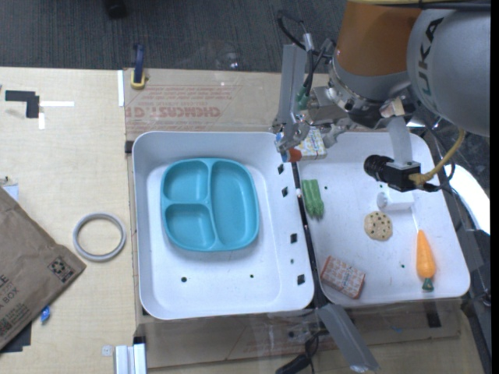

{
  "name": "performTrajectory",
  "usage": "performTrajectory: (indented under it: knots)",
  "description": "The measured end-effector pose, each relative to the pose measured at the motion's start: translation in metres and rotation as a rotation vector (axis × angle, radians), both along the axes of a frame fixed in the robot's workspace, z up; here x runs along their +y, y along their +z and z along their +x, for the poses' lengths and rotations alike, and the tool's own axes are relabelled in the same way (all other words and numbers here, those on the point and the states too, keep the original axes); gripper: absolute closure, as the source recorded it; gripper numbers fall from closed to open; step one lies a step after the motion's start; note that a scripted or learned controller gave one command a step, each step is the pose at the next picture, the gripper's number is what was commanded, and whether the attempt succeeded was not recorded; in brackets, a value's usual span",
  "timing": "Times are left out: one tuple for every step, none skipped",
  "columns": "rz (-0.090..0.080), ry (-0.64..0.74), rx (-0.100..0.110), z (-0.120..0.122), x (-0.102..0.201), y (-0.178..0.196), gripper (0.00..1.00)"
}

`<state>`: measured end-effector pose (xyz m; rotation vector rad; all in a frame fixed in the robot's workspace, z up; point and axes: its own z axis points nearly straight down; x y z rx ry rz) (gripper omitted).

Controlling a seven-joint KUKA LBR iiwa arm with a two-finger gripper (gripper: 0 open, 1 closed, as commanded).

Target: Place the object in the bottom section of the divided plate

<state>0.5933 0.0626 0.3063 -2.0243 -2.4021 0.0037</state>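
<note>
The teal divided plate (210,205) lies in the left white bin (156,287), with nothing in any of its three sections. My gripper (294,145) hangs over the far left corner of the right bin (448,287), close to the wall between the two bins. A small pale item (313,142) sits right beside it, and I cannot tell whether it is held. Just below the gripper a green vegetable piece (313,197) lies along the bin's left side. A round cookie (379,226), an orange carrot (425,258) and a pink wafer (343,276) lie further toward the front.
A roll of tape (99,235) and a brown cardboard box (27,267) rest on the bench left of the bins. A blue clamp (139,67) stands at the back. The arm's grey and orange body (390,22) looms over the far right.
</note>
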Motion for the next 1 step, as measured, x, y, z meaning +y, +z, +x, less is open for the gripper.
performTrajectory:
  knots:
    - [-0.001,0.000,0.001,-0.0001,-0.0004,-0.0002,0.00]
